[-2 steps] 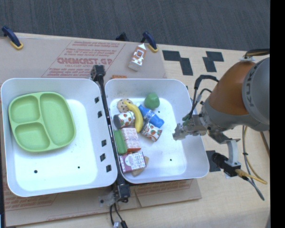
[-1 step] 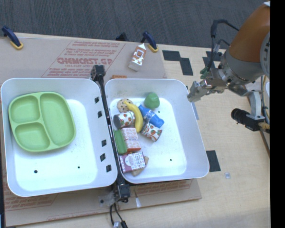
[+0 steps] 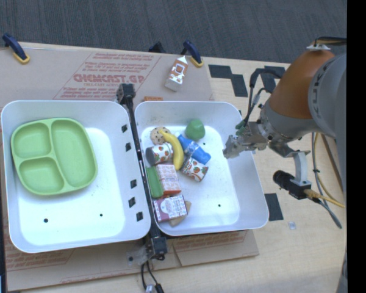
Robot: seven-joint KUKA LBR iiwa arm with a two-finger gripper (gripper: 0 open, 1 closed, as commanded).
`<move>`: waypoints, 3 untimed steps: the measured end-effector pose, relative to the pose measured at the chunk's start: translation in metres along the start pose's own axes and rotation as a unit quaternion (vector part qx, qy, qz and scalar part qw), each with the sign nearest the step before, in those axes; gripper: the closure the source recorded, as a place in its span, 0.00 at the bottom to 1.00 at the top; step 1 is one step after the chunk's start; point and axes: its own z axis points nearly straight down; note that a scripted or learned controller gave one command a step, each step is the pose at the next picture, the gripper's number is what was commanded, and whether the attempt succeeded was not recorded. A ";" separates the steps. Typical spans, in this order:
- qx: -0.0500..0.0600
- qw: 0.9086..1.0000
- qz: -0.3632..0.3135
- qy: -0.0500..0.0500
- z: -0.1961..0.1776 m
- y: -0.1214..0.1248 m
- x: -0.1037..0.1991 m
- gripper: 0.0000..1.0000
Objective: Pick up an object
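Note:
The right bin (image 3: 244,191) holds a heap of toy groceries: a yellow banana (image 3: 174,149), a green round fruit (image 3: 195,129), a blue packet (image 3: 193,149), a strawberry carton (image 3: 195,169), a small can (image 3: 159,154), a green cucumber (image 3: 154,182) and a pink box (image 3: 170,208). My gripper (image 3: 232,146) hangs over the right side of this bin, to the right of the heap and apart from it. Nothing shows between its fingers.
The left bin (image 3: 110,215) carries a green divided plate (image 3: 52,155). A small carton (image 3: 177,74) lies on the cardboard behind the bins. Clamps (image 3: 193,52) grip the cardboard's far edge. The arm's orange band (image 3: 296,87) and cables fill the right side.

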 end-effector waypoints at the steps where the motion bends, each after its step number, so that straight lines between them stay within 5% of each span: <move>1: -0.001 1.000 0.000 0.000 -0.001 0.000 0.000 0.00; 2: -0.010 1.000 0.000 -0.002 0.073 -0.015 -0.001 0.00; 3: -0.002 1.000 -0.001 -0.001 0.096 0.023 0.032 0.00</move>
